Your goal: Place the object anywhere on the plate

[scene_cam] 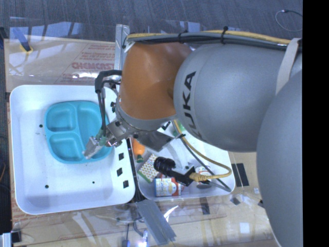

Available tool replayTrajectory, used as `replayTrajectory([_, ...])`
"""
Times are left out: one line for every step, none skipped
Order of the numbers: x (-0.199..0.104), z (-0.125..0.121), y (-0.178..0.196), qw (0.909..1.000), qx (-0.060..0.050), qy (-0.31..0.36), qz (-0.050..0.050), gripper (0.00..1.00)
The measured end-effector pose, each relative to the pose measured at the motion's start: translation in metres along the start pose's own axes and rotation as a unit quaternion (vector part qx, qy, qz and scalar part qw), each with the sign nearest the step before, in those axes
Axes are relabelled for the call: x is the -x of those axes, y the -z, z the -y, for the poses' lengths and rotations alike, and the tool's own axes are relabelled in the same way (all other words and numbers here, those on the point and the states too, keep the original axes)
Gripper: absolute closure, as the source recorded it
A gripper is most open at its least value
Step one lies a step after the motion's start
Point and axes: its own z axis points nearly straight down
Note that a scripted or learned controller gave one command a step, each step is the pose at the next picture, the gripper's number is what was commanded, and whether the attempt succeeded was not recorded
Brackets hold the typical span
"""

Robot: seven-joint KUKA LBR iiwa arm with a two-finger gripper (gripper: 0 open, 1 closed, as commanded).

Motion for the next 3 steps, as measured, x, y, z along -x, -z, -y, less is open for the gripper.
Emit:
replayTrajectory([0.0,0.0,0.0,1.0,0.0,0.0,0.0,0.0])
replayTrajectory([0.0,0.0,0.0,1.0,0.0,0.0,0.0,0.0])
replayTrajectory([0.0,0.0,0.0,1.0,0.0,0.0,0.0,0.0])
